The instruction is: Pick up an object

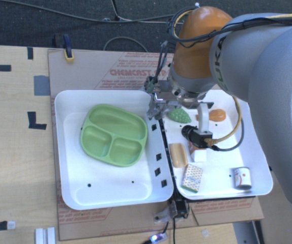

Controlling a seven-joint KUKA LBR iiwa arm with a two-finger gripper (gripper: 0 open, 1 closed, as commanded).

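Observation:
My gripper (157, 107) hangs under the orange wrist band, low over the divider between the two bins at their far end. A green leafy piece (179, 116) lies just right of it in the right bin (260, 156). An orange round piece (217, 115) sits further right. Nearer the front of that bin lie a tan bread-like block (177, 154), a small white cube (200, 156), a patterned packet (192, 177) and a small silver can (241, 177). The arm hides the far part of the right bin.
A green divided plate (114, 134) fills the middle of the left bin (67, 151). A black cable fitting (193, 135) with a yellow hose hangs from the wrist over the right bin. Both bins rest on a cardboard sheet (85, 70).

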